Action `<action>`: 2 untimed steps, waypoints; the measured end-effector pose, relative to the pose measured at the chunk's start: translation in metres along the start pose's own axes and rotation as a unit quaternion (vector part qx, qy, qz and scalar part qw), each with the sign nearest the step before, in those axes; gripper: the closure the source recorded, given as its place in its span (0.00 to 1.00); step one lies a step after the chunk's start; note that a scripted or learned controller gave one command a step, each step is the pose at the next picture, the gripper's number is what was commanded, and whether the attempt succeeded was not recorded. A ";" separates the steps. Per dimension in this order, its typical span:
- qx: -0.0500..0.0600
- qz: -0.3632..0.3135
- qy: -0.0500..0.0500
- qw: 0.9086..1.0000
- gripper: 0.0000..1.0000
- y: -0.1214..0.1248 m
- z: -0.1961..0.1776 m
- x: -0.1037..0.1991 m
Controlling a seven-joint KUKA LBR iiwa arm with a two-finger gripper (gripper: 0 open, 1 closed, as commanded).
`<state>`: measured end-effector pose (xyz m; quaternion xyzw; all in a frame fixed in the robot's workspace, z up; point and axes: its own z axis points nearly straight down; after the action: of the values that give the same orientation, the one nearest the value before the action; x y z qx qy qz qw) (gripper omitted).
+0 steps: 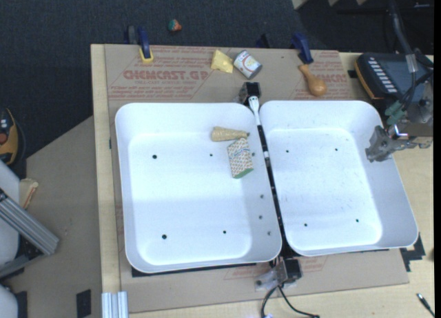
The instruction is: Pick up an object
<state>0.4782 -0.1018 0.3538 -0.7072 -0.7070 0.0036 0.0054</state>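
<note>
Two objects lie in the left bin (138, 172) near its upper right corner. One is a tan cone-shaped piece (228, 134) lying on its side. Just below it rests a small green-patterned box (240, 157). My gripper (380, 145) hangs at the right edge of the right bin (324, 234), far from both objects, with nothing visible between its fingers.
On the cardboard behind the bins lie a yellow wedge (221, 62), a small white can (247, 64) and an orange-brown pear-shaped toy (313, 81). Blue clamps (144, 44) hold the board's back edge. A black device (381, 75) sits at the far right.
</note>
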 end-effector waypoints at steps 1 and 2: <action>-0.002 -0.001 0.000 1.000 1.00 0.001 0.090 0.028; -0.013 0.003 -0.005 1.000 1.00 0.034 0.002 -0.038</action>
<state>0.5126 -0.1397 0.3517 -0.7090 -0.7051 -0.0024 -0.0072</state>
